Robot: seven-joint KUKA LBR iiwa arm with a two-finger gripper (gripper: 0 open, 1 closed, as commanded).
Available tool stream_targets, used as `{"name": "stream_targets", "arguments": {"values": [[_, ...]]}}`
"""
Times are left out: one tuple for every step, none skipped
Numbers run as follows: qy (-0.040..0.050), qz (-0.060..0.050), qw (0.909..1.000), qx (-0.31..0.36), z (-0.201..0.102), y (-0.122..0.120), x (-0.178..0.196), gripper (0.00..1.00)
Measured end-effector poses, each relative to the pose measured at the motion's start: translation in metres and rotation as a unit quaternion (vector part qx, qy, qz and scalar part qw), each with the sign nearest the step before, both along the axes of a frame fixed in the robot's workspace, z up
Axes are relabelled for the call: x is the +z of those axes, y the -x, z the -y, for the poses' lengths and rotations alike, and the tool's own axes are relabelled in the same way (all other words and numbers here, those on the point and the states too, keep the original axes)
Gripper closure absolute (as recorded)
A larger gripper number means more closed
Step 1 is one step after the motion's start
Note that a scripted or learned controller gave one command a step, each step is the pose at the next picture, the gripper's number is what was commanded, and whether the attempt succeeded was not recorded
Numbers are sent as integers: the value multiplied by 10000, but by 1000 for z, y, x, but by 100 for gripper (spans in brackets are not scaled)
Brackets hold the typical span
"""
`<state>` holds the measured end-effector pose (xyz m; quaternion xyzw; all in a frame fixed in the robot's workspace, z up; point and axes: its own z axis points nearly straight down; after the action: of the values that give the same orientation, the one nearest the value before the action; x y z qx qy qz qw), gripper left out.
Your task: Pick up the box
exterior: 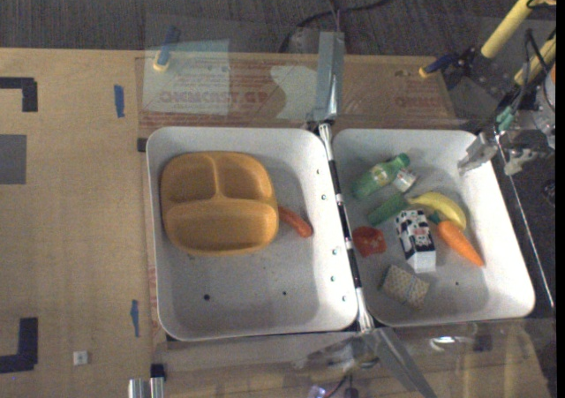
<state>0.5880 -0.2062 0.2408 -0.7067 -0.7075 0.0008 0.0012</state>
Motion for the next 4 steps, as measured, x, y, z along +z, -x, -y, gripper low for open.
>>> {"name": "stream_targets", "arguments": {"values": [[7,7,9960,-891,-65,-28,-121,0],[10,0,9932,-1168,-143,-79,-58,0],[14,6,9915,-1298,-81,-79,79,0],[11,-18,9786,-2060,-167,8,-60,0]]}}
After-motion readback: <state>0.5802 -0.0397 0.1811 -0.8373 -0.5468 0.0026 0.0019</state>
